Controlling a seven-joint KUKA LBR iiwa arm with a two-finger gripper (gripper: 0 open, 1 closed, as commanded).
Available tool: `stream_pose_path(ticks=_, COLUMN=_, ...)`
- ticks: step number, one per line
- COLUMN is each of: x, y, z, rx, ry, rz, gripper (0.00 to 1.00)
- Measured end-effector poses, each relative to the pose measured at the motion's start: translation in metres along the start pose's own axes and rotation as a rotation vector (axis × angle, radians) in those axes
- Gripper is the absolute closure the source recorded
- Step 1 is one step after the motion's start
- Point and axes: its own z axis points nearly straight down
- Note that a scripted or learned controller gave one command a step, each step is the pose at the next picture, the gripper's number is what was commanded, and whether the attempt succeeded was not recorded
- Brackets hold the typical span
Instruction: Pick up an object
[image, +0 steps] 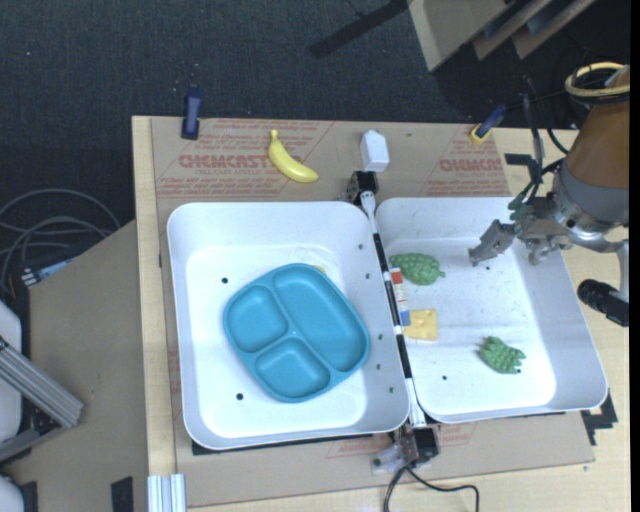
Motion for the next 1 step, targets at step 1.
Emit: stream_pose_path(ticks=1, x=-0.0407, y=-0.0633, z=0.0915, rx=0.002, ry=-0.002, rz=0.004, gripper=0.0)
